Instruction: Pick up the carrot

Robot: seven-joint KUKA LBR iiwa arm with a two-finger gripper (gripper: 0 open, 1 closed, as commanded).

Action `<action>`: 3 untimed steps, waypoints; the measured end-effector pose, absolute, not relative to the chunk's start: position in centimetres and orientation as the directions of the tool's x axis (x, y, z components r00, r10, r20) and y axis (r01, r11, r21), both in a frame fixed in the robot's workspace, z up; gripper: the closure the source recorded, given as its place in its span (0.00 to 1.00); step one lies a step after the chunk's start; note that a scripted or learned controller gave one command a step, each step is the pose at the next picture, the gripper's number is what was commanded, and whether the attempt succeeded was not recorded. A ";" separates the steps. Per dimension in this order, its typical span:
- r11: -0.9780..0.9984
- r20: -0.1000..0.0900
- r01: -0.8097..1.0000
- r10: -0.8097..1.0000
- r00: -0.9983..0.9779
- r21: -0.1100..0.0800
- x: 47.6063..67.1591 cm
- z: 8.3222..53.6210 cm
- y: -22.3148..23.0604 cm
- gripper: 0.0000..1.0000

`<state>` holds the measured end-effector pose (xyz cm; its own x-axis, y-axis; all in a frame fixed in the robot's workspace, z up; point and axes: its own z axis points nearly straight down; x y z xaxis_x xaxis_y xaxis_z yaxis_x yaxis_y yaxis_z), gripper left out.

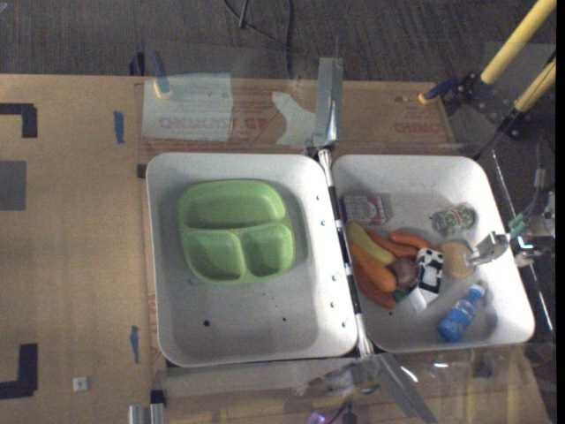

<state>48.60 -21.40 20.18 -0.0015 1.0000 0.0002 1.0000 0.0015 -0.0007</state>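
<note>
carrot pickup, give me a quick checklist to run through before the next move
1. Carrot located: ok. It lies in the right bin near the left wall, with more orange pieces around it.
2. Carrot free of clutter: not ok. A banana lies against it and a black-and-white box is close by.
3. End effector over the carrot: not ok. It sits at the bin's right side, next to a round tan thing.
4. End effector open: cannot tell.
5. Path across the bin: not ok. The round tan thing and the box lie between it and the carrot.
6. Blue bottle out of the way: ok, nearer the front wall.
</note>
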 end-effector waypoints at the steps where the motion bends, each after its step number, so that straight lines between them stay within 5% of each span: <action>1: -0.003 -0.001 1.000 1.000 0.003 0.003 52.3 9.3 -13.8 0.00; 2: -0.297 -0.001 0.955 0.955 0.297 0.000 53.8 13.1 -13.8 0.00; 3: -0.246 0.007 0.969 0.969 0.246 0.014 52.4 9.4 -19.9 0.00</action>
